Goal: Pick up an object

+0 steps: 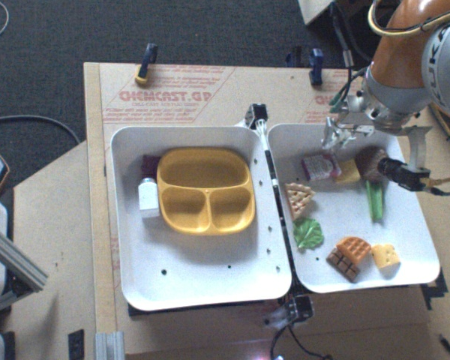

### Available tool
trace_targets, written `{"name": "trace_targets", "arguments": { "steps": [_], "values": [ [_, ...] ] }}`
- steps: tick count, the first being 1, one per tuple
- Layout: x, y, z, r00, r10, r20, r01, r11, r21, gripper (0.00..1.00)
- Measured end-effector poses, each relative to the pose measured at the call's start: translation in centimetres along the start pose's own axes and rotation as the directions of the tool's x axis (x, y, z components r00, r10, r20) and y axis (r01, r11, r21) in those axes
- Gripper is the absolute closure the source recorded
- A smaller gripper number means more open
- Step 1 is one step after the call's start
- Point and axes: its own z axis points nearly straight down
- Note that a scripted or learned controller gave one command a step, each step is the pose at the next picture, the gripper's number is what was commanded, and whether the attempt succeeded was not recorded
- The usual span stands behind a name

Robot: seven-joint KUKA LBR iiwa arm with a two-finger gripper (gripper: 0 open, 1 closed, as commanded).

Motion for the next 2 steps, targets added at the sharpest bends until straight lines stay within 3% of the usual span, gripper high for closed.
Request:
{"name": "trace_targets", "arguments": {
  "steps": [2],
  "values": [
    [1.28, 1.07, -1.41, 1.0, 0.003, 0.0, -0.003, 1.0, 0.004, 1.0]
  ]
}}
